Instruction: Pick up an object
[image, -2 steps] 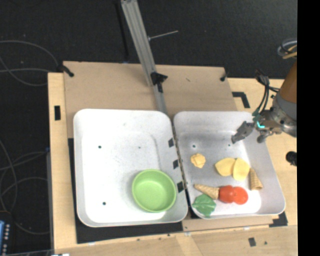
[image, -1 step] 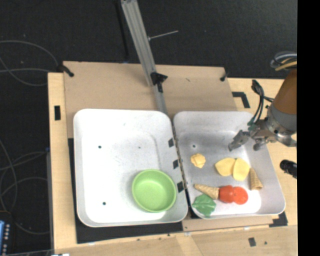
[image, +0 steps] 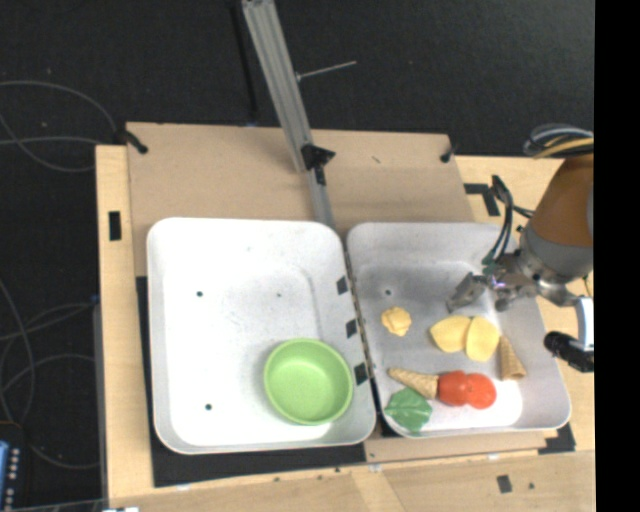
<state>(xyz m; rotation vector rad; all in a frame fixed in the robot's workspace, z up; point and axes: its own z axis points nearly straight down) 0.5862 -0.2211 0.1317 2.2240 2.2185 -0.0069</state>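
Hovering over the right bin (image: 400, 250) (above yellow pieces (image: 466, 335)), the gripper (image: 483, 290) seemingly spreads its fingers, holding nothing.

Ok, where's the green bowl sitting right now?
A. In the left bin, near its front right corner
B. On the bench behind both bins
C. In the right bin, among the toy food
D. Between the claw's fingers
A: the bowl rests in the left bin, by its front right corner.

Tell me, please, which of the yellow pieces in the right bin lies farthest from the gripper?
The small yellow piece lying alone near the bin's left wall. The two larger yellow pieces touch each other and sit just below the gripper, much closer.
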